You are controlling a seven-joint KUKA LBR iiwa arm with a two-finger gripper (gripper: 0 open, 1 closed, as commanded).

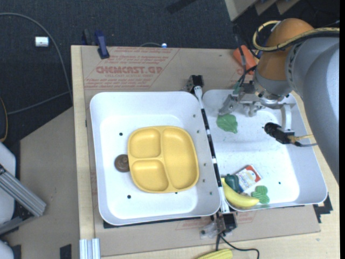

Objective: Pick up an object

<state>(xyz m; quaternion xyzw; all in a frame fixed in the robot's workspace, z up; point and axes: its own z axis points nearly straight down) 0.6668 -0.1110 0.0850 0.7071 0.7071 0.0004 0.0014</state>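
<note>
From my overhead camera, the arm fills the upper right of the frame, a smooth grey shell with a glossy orange band, and its bulk cuts off the far corner of the right bin. The pincer hangs below it, a cluster of grey metal parts over the upper left of that bin. I cannot tell whether it is released or clenched; the tips blur into the white floor.

Just below the pincer lies a small green lump, crinkled like a toy leaf, at or just under the tips; I cannot tell if they touch it. A dark, short cylindrical part sticks out to its right, with a yellowish end.

In the lower part of the right bin sit a smooth curved banana, a small red-and-white packet touching it, and a green knobbly piece partly tucked behind the banana's end.

The left bin is a shallow white plastic one with rounded corners. It holds a yellow tray, matte, with three compartments. A brown round thing peeks out from the tray's left edge, partly hidden.

Both bins rest on a table faced with tan board bearing red print. Dark carpet lies at the left.
</note>
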